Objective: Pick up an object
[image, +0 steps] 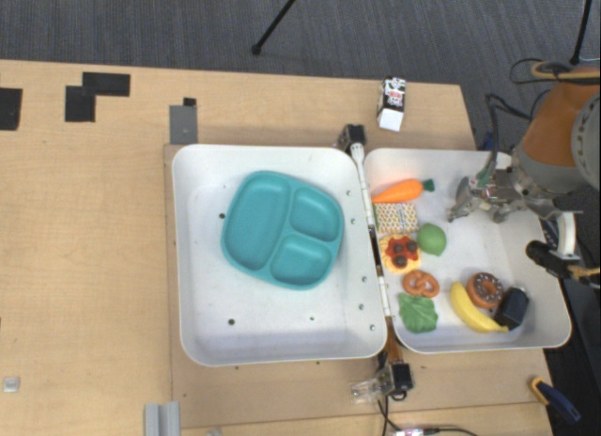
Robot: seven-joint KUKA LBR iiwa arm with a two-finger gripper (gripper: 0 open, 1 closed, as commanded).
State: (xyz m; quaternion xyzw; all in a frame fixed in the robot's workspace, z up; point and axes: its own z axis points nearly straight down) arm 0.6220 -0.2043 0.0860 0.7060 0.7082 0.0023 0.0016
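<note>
Over the right bin (pixel 540 335), the claw (pixel 467 205) hangs, grip state indiscernible, with the carrot (pixel 398 192) just beside it, seemingly nearest for picking.

We see our arm's grey rounded body (pixel 584 147) w/ a broad orange band (pixel 556 124) across its upper part, smooth and glossy. Ahead of it sits a short silvery-grey wrist section, then our end effector (pixel 467 201): small, metallic grey, w/ thin dull-metal fingers (pixel 462 207) and a spot of green by its base. Thin dark cables loop near the arm's top. Below the wrist we make out a black bracket-like part w/ a white piece, details too small to tell.
</note>
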